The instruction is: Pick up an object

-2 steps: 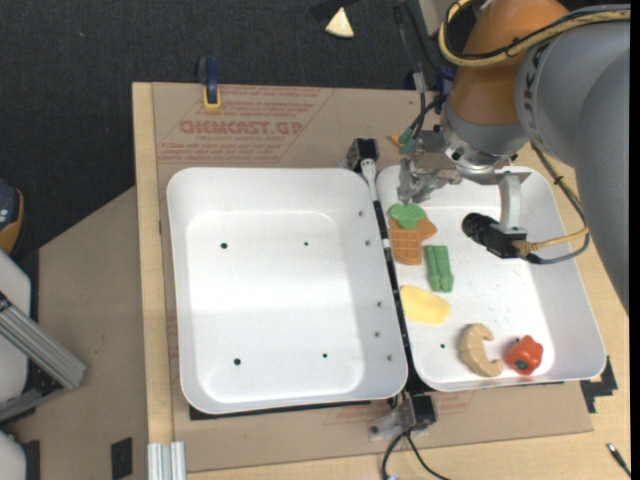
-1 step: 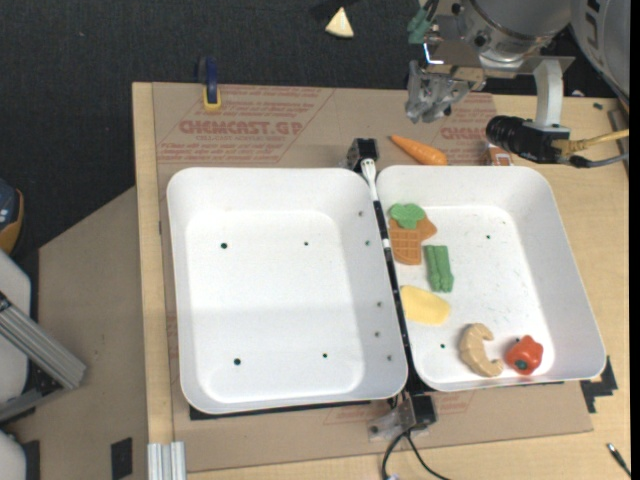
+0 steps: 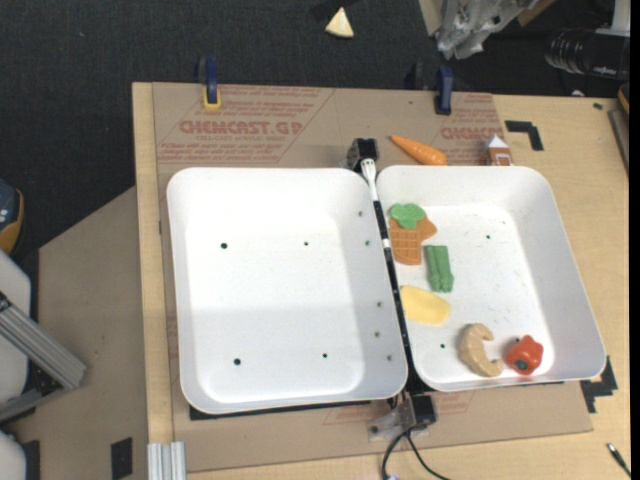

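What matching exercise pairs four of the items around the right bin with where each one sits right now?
Things:
1. carrot
2. red pepper
3. croissant
4. yellow piece

Places:
A. right bin, near corner
B. on the board behind the right bin
C. against the divider side of the right bin
D. just left of the red pepper

Pairs: 1-B, 2-A, 3-D, 4-C

Silvery metal pincer hardware with pale housing above.

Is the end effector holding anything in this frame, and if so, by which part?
Nothing is held. The end effector sits beyond the bench's far edge, well away from the croissant, red pepper and other toy foods in the right bin.
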`<state>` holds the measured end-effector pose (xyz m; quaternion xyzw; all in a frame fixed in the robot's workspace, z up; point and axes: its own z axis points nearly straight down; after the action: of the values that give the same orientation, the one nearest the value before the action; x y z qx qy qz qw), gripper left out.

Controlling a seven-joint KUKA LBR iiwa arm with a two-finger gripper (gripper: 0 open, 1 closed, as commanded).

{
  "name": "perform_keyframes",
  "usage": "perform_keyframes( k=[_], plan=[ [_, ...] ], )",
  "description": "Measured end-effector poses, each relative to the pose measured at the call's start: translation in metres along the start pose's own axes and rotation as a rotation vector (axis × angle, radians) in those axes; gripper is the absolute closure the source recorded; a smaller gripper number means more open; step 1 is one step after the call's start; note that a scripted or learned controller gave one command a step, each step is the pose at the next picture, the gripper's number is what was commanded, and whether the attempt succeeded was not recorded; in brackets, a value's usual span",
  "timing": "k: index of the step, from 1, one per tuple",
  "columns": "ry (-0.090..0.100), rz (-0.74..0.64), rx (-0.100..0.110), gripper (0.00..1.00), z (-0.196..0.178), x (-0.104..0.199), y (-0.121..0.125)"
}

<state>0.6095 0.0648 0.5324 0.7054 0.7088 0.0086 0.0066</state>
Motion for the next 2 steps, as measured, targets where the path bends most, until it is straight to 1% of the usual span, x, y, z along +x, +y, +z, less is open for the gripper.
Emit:
perform_keyframes(
  k=[1, 2],
  plan=[
    [-0.003, 0.004, 0.021, 0.00, 0.011, -0.002, 0.000],
    [-0.002, -0.005, 0.034, 0.00, 0.123, 0.102, 0.007]
  ],
)
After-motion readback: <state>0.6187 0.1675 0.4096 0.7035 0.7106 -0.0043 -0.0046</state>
